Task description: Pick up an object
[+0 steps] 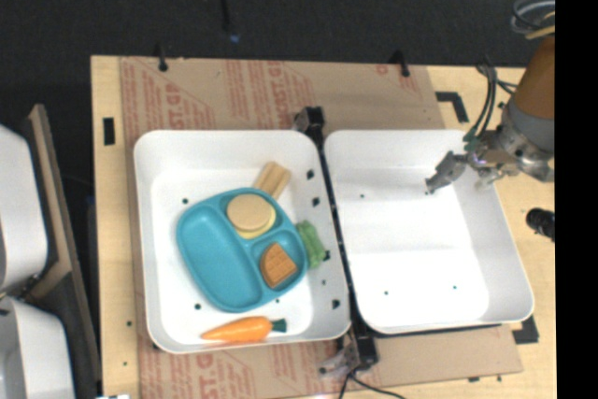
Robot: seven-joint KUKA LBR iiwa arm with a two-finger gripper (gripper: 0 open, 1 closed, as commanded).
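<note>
My gripper (447, 173) hangs released; I'd take the light, rigid-looking carrot (245, 329) at six o'clock across its middle.

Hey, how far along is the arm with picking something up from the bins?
Nothing looks picked up yet. The blue tray, the carrot, the wooden block and the round cookie all lie in the left bin. The end effector hangs over the far right corner of the right bin, away from them. Left to do: cross to the left bin, grasp an object and lift it.
</note>
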